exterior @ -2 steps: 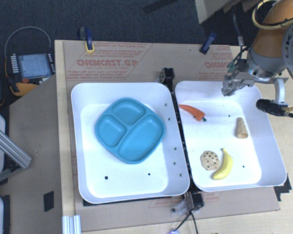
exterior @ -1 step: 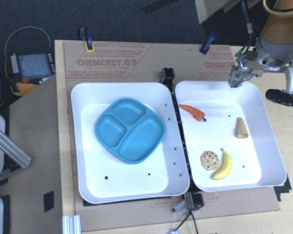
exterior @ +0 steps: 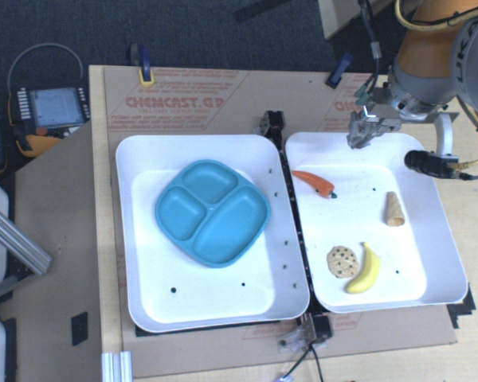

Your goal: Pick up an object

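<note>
The right bin [exterior: 430,293] holds an orange carrot [exterior: 314,182] near its back left, a tan cone-shaped piece [exterior: 393,209] at mid right, a round brown cookie [exterior: 342,261] and a yellow banana [exterior: 365,270] near the front. My gripper [exterior: 361,138] hangs over the back rim of the right bin, above and to the right of the carrot, well apart from every object. Nothing shows between its fingers.
The left bin [exterior: 143,293] holds a blue divided plate [exterior: 213,212]. A black clamp [exterior: 272,122] sits at the back between the bins. A black cylinder [exterior: 427,163] on the arm juts over the right bin's back right corner.
</note>
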Controlling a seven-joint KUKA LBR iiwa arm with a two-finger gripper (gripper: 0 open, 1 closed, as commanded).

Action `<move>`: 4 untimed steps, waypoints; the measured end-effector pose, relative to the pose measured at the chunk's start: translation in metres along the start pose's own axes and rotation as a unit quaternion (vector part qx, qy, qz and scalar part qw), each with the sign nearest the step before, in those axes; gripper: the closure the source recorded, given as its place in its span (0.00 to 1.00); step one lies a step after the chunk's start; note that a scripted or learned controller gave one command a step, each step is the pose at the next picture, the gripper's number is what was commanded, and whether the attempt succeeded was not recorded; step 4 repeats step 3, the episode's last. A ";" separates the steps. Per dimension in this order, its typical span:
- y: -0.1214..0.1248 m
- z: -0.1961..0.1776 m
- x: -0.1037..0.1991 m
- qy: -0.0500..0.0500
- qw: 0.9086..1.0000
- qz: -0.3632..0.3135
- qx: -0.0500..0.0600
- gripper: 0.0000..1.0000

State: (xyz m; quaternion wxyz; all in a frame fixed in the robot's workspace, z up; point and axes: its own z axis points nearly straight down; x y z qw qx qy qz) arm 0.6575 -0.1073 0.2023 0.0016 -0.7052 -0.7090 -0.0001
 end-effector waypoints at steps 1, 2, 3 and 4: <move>-0.006 0.000 0.063 0.001 1.000 -0.001 0.000 1.00; -0.020 -0.003 0.111 0.000 1.000 0.000 0.000 1.00; -0.024 -0.023 0.164 0.000 1.000 0.000 -0.003 1.00; -0.024 -0.023 0.164 0.000 1.000 0.000 -0.003 1.00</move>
